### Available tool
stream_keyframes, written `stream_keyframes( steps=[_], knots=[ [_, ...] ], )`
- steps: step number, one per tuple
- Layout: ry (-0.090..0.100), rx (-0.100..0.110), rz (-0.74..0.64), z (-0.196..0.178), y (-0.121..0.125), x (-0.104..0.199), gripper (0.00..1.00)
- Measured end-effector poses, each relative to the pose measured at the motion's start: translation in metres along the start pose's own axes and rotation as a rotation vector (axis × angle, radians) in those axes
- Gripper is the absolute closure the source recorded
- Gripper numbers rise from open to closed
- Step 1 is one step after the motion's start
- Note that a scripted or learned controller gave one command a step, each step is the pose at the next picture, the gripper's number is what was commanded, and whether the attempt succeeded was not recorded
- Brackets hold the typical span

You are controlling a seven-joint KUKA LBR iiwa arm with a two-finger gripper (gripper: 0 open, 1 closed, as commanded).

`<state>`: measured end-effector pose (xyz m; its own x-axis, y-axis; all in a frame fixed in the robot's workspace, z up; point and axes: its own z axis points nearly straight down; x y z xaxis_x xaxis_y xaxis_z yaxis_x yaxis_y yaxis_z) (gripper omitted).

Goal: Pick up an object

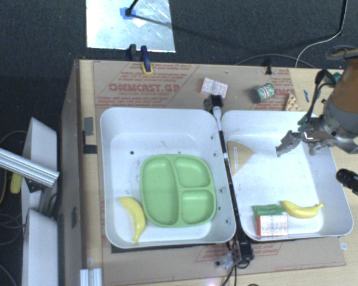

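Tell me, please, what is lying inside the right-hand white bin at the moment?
A banana beside a green-topped box near the right bin's front edge. The gripper hovers above.

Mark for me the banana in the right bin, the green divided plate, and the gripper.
banana in the right bin point(301, 209), camera view, middle of its curve
green divided plate point(160, 189), camera view, large left compartment
gripper point(284, 147), camera view, at its fingertips

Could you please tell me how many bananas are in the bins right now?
2: one banana in the left bin, beside the green divided plate; the other banana in the right bin, near its front edge.
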<state>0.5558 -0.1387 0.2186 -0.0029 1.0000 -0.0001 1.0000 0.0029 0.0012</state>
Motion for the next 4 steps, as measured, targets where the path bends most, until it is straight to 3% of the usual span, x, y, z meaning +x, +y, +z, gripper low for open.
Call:
stream_keyframes(
  steps=[1,2,3,4],
  knots=[
    [0.0,0.001,-0.001,0.08,0.038,0.032,0.0],
    [0.0,-0.001,-0.001,0.134,0.095,0.037,0.0],
    [-0.003,-0.002,0.001,0.133,0.085,-0.046,0.0],
    [-0.003,-0.004,0.001,0.033,0.056,-0.069,0.0]
  ],
)
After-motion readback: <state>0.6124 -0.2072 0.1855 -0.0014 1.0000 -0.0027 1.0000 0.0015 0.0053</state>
